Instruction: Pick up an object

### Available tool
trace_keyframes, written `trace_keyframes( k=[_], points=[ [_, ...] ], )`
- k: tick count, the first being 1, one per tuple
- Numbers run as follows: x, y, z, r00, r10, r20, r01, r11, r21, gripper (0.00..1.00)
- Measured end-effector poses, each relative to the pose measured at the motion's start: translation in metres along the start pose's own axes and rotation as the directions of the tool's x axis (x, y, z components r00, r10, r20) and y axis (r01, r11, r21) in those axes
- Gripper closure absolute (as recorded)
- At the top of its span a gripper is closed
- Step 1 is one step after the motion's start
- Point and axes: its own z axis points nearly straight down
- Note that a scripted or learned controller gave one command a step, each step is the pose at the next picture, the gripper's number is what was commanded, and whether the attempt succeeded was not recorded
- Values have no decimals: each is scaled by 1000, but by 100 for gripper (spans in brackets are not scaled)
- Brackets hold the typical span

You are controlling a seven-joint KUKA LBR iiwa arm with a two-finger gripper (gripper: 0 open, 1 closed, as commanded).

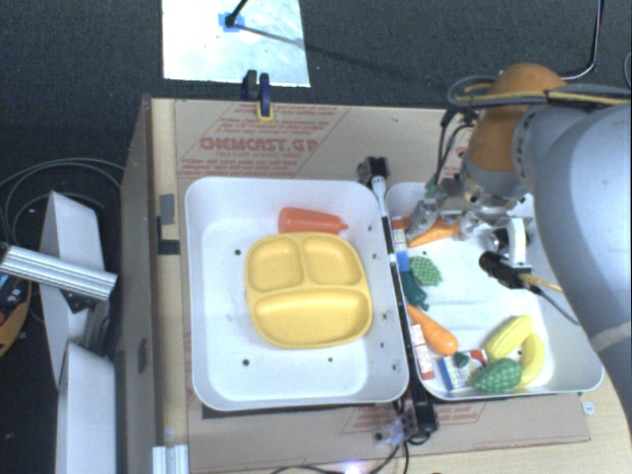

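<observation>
Arm over the right bin (578, 368), upper right of frame.
I see the gripper (456, 217) above an orange carrot (432, 234); its grip I cannot tell.

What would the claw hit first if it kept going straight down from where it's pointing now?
Most likely the orange carrot at the right bin's far end, just under the claw. Depth is hard to judge from above, so it may land on bin floor beside it.

Grey arm (578, 205) reaches in from the right, hand (464, 215) lowered, wrist bent downward
</observation>
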Motion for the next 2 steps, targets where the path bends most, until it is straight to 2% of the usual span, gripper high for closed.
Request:
trace_keyframes(
  k=[1,2],
  points=[
    [-25,3,1,1000,-6,-4,5,1000,-17,0],
    [-25,4,-10,1000,-7,-3,7,1000,-19,100]
  ],
)
